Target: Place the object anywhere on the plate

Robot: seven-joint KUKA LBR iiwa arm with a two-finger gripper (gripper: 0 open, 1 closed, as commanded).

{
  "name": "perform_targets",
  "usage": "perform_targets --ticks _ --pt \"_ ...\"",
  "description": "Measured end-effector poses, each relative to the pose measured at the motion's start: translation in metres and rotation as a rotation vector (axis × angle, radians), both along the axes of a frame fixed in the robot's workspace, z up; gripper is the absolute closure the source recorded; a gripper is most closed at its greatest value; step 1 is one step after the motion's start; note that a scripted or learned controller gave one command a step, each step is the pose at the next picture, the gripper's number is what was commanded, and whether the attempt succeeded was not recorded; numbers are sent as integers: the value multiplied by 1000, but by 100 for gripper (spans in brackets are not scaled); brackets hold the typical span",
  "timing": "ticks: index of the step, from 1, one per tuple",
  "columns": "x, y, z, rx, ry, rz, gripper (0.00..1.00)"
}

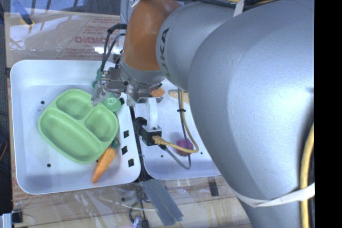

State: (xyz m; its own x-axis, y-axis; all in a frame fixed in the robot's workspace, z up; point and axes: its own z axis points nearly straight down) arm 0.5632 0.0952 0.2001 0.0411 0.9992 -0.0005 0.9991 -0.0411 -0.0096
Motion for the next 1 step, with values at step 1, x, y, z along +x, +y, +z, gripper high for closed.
perform_targets --ticks 1 --pt "0 0 9 0 3 6 100"
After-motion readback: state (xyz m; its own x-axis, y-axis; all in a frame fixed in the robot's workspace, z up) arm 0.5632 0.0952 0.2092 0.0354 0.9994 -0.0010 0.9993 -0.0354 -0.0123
